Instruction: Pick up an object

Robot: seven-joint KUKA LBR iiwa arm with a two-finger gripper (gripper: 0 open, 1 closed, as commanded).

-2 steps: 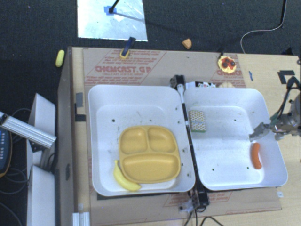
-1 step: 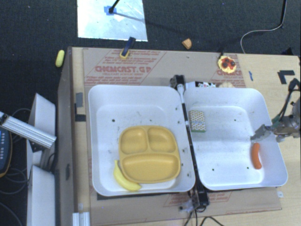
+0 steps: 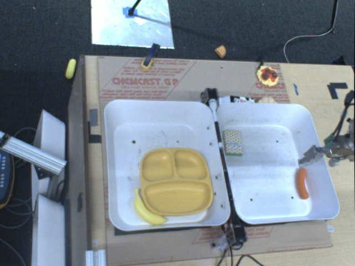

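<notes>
The bench (image 3: 166,73), brown board with red lettering, fills mid-frame, bearing two white bins: left bin (image 3: 119,121), right bin (image 3: 316,129), side by side, touching.

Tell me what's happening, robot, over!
Gripper at right bin's right edge, holding nothing seen. Orange hot dog lies just below it. Nothing in the way. Over.

Just past the right bin's (image 3: 324,165) right rim: a small grey metal gripper (image 3: 308,156), dull and angular, on a silvery wrist block. Above it, thin dark cables looping up along the slim grey arm (image 3: 345,127).
</notes>
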